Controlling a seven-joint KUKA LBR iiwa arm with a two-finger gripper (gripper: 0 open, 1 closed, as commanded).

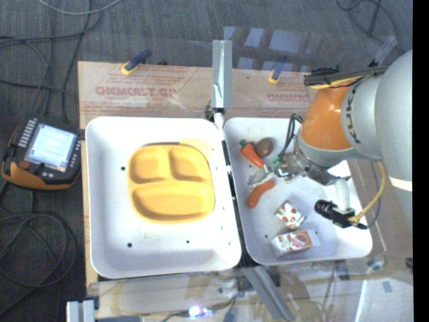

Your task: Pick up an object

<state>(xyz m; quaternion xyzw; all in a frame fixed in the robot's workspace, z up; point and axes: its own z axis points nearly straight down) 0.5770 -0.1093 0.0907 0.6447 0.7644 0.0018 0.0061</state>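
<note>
The right white bin (355, 247) holds several small items. An orange carrot (252, 154) lies at its upper left, beside a brown rounded lump (265, 146). An orange sausage-shaped piece (260, 193) lies lower, near the bin's left wall. Two small printed cartons sit toward the front, one (289, 214) above the other (294, 241). My gripper (271, 172) hangs low over the bin, between the carrot and the orange piece. I see nothing held in it.
The left white bin (107, 247) carries a yellow compartment tray (172, 182). A ridge (230, 180) separates the two bins. The grey and orange arm (328, 123) covers the right bin's upper right part. A handheld pendant (43, 153) lies off the bench at left.
</note>
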